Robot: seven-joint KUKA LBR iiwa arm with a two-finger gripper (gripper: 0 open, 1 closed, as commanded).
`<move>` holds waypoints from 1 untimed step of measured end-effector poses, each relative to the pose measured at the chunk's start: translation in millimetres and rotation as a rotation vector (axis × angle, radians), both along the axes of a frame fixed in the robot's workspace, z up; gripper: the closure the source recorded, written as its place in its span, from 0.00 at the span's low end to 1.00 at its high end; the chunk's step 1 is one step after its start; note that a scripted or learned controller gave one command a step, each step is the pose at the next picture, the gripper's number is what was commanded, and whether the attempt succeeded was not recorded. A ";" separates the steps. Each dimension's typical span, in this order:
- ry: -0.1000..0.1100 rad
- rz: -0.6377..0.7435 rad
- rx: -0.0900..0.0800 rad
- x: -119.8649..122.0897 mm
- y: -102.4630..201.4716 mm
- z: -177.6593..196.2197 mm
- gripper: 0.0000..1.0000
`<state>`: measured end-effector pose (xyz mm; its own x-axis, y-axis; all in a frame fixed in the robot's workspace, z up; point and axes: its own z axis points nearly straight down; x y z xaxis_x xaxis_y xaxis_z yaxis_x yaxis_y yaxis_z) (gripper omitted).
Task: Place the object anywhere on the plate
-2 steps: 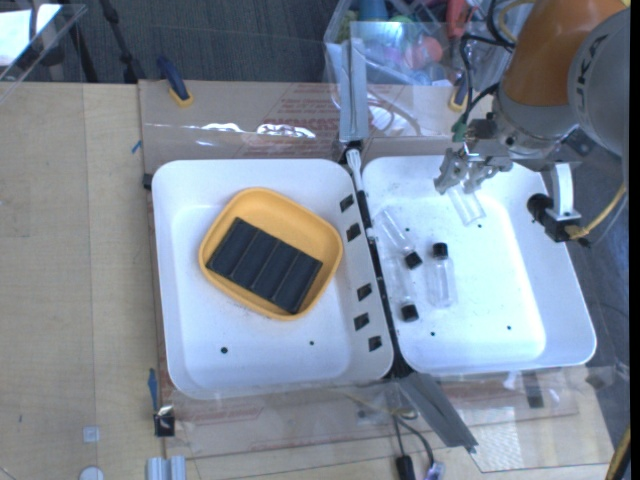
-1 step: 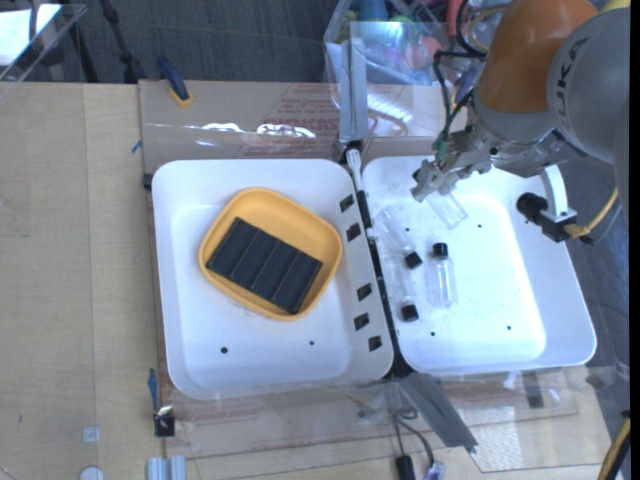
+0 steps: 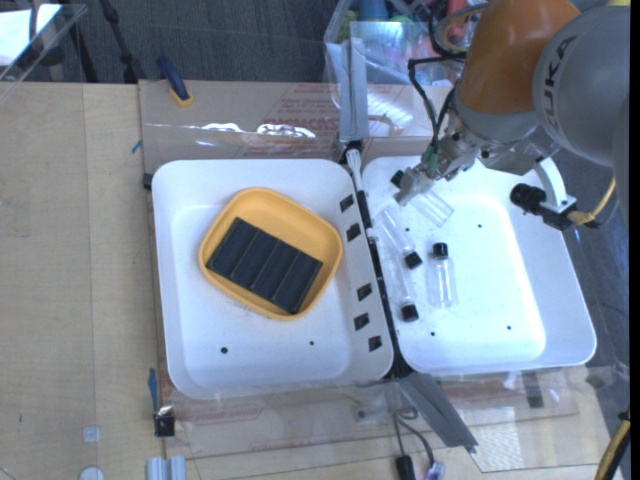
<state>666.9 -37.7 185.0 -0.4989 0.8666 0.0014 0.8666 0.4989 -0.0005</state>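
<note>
From above, the square yellow plate (image 3: 272, 253) carrying a ribbed black slab (image 3: 265, 263) sits in the left white bin (image 3: 185, 358). Small clear vials with black caps (image 3: 438, 273) lie in the right white bin (image 3: 560, 338). The gripper (image 3: 420, 178) hangs over that bin's upper-left part.

A yellow plate (image 3: 271, 252) with a dark ribbed slab (image 3: 264, 263) on it lies in the left bin (image 3: 190, 348). In the right bin (image 3: 520, 338), clear vials with black caps (image 3: 438, 272) lie below the gripper (image 3: 415, 183)
</note>
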 end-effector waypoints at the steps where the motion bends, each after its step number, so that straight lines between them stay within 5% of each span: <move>1: 0.000 0.156 0.000 0.0 17.1 0.0 1.00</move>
